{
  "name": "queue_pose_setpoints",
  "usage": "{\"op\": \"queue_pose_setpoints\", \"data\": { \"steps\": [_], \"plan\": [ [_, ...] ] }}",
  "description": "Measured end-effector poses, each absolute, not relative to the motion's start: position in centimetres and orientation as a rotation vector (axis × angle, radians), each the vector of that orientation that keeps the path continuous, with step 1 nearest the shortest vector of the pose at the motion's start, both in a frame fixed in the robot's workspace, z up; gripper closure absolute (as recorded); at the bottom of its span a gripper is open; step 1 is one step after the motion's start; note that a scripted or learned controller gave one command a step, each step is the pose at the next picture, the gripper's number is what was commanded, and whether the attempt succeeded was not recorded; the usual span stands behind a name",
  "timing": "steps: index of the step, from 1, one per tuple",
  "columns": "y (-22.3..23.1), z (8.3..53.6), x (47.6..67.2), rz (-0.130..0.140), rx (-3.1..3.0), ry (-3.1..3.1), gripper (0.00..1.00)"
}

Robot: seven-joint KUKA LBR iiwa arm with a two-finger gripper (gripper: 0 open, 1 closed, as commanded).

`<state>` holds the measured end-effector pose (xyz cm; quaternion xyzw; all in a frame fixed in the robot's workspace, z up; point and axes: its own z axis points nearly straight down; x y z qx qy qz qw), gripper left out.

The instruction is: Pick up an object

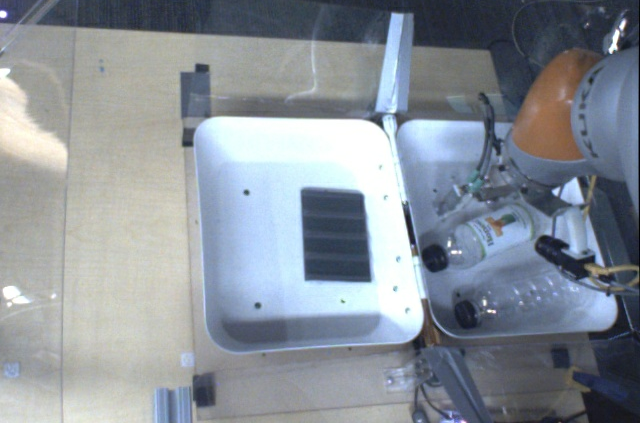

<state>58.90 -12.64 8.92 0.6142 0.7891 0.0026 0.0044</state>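
The pincer point(478, 183) hangs low in the right bin point(432, 143), just above the labelled clear bottle point(482, 240); how it stands I cannot tell. A second clear bottle point(520, 299) lies near, beyond the first. I think the round, smooth plastic may roll or slip out when squeezed. The left bin point(230, 211), beside, holds a dark ribbed pad point(335, 234).
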Motion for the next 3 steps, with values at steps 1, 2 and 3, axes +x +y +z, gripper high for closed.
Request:
{"op": "queue_pose_setpoints", "data": {
  "steps": [1, 2, 3],
  "plan": [
    [-9.7, 8.8, 63.9, 0.010, 1.928, 2.470, 0.00],
    [-12.3, 10.7, 58.9, 0.005, 1.921, 2.480, 0.00],
    [-16.8, 9.0, 54.4, 0.008, 1.845, 2.527, 0.00]
  ]
}}
